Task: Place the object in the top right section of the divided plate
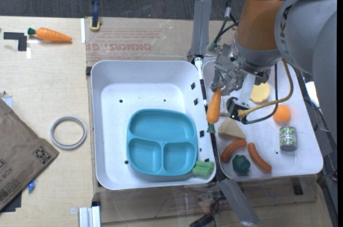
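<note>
Carrying step, by my read: the gripper [224, 86] sits over the seam between the two bins with a toy carrot [214, 106] hanging from it, top end up between the fingers and clamped there, green tip pointing down toward the divider wall. So the grasp looks made and the transfer to the divided plate [161, 142] is what's in hand. The plate lies in the left bin [107, 113], teal, one wide section across its far side and two smaller ones on the near side; the carrot is just right of the plate's right edge, not over it. Next move calls for a shift left and slightly toward the camera until the carrot hangs over the target corner, then lower and release. Risk: the carrot hangs tilted and could clip the bin wall or roll out. Arm pose: reaches in from the right, orange band above the wrist, wrist pointing down over the right bin [308, 161], cable looping beside it.
</note>
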Robot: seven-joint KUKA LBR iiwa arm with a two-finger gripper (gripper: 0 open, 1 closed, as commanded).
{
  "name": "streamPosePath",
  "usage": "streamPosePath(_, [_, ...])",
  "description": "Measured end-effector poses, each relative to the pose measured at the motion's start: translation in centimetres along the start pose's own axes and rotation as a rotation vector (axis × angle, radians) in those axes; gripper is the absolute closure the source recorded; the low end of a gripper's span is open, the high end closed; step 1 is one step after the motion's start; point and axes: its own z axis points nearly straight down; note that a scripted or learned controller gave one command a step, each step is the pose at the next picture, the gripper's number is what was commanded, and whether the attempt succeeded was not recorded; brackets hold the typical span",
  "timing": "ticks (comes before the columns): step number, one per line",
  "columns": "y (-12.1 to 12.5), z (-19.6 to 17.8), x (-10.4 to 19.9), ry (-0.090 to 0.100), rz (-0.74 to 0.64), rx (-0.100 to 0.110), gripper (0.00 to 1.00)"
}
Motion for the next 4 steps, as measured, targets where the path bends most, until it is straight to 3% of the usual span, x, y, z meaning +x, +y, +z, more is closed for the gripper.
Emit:
streamPosePath(1, [-10.2,0.2,3.6,-0.001,0.022,0.001,1.00])
streamPosePath(2, [-13.2,-2.3,5.2,-0.001,0.096,-0.001,1.00])
streamPosePath(3, [-13.3,-4.4,5.5,-0.001,-0.097,-0.001,1.00])
streamPosePath(4, [-14.3,-4.4,7.6,-0.002,-0.397,0.000,1.00])
